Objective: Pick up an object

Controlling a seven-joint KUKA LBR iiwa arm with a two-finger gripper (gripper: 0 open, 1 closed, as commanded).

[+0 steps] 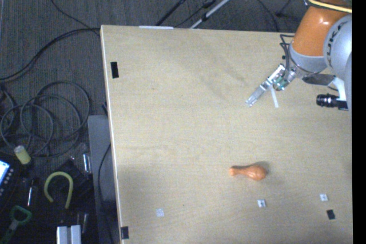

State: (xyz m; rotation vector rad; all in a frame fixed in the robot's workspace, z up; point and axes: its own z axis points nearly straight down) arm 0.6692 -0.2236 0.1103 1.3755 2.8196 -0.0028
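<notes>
Orange gourd-shaped object [249, 172] lies lower centre on my table [171, 123]; pincer [264, 95] sits upper right, well apart, fingers spread, holding nothing.

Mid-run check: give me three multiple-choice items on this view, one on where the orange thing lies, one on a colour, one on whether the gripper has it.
1. Where does the orange object lie relative to the gripper?
A. Nearer the bottom edge of the view
B. Nearer the top edge
C. Directly under it

2. What colour is the band above the arm's wrist?
A. Blue
B. Orange
C. Green

3. What is the state of the orange object?
A. Lifted in the jaws
B. Lying on the bench, apart from the gripper
C. Hanging off the bench edge

Answers: 1 A, it sits well below the gripper in the view. 2 B, the band is plainly orange. 3 B, bare bench separates them.
</notes>
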